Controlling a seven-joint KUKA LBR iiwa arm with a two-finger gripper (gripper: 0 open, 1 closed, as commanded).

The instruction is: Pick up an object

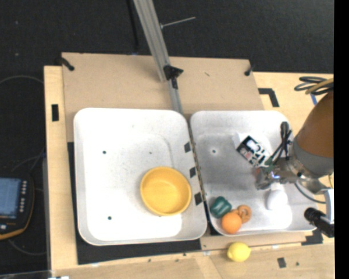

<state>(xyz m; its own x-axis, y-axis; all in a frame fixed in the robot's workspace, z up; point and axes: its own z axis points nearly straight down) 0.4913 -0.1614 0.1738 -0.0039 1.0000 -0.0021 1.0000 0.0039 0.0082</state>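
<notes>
my gripper (266, 180) is down in the right bin (221, 127) near the orange (231, 222), can't tell if it's got anything tbh

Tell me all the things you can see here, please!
bins: 2, white, side by side on the bench
bowl: 1, yellow, in the left bin near its right wall
green thing: 1, right bin, front left
orange balls: 2, right bin, front edge, touching
white thing: 1, right bin, just below the gripper
lemon: 1, yellow, on the bench in front of the right bin
handset: 1, blue screen, far left
pole: 1, grey, behind the bins
arm: 1, grey and orange, from the right
gripper: 1, over the right bin
</notes>
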